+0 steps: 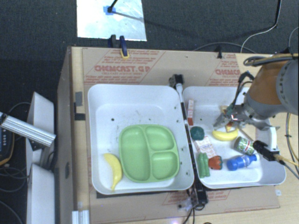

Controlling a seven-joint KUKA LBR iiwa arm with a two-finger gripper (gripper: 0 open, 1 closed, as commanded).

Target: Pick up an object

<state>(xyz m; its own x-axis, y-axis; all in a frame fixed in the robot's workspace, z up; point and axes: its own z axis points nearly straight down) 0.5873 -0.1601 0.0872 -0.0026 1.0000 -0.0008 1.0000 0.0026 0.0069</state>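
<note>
One arm is all you have here, so the question is simply where the nearest thing lies from the gripper (227,120). It hangs low in the right bin (275,174), toward that bin's 1 o'clock corner, and the yellow banana (225,135) lies just beside it at roughly 6 o'clock, close enough that you cannot tell whether they touch. The banana's long axis runs about 9 to 3 o'clock, with the ends curling up toward the gripper. I cannot tell whether the gripper is wide or narrow; its tips blur into the wrist hardware.

Other candidates sit farther off. The green can (244,145) lies at about 4 o'clock from the gripper, the blue bottle (241,162) beyond it near 5 o'clock with its long axis close to level, and the dark green round thing (197,133) at about 8 o'clock.

My judgement: your shortest move is a small drop toward 6 o'clock, closing across the banana's short width.
</note>
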